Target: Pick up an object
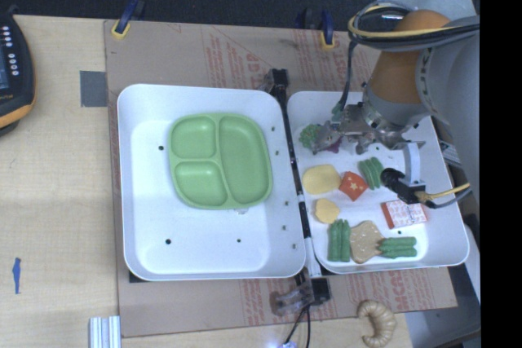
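My gripper [349,134] hangs low over the back of the right bin [457,234], under the grey and orange wrist. A dark green leafy toy [313,136] lies right against its left side; whether it is gripped I cannot tell. In front of the gripper lie a yellow piece [320,178], a red piece [352,186] and a green pickle [372,171]. Nearer the front are a small yellow round [327,211], green beans [338,240], a tan biscuit [364,240], another green pod [398,247] and a red-and-white packet [403,213].
The left bin [147,240] holds a light green divided plate [220,160]. A black connector with a yellow cable [405,187] hangs over the right bin. A tan croissant [378,320] lies on the bench in front. A black and orange pendant [12,69] sits at the far left.
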